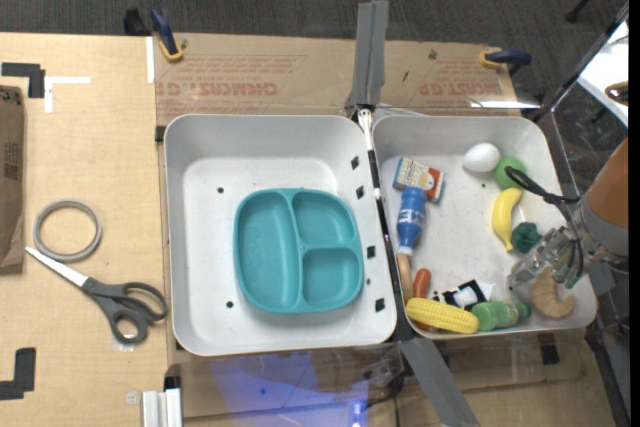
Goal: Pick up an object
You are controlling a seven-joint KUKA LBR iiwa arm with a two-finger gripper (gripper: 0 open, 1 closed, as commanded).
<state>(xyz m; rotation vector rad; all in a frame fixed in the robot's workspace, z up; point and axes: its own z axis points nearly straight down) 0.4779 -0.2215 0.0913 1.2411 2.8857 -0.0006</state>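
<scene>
The right bin [455, 121] holds several toys: a white egg [482, 157], a yellow banana [505, 212], a small orange and white box [417, 177], a blue bottle [411, 215], a corn cob [441, 316], a green vegetable [498, 315], a dark green piece [525, 237] and a tan round piece [553, 301]. My gripper [545, 265] hangs low at the bin's right side, just above the tan piece and right below the dark green piece. Its metal parts hide what lies directly under it.
The left bin [200, 215] carries a teal divided plate [298, 250]. On the bench to the left lie scissors [110, 295] and a tape roll [67, 228]. A black cable [535, 187] loops over the right bin toward the arm.
</scene>
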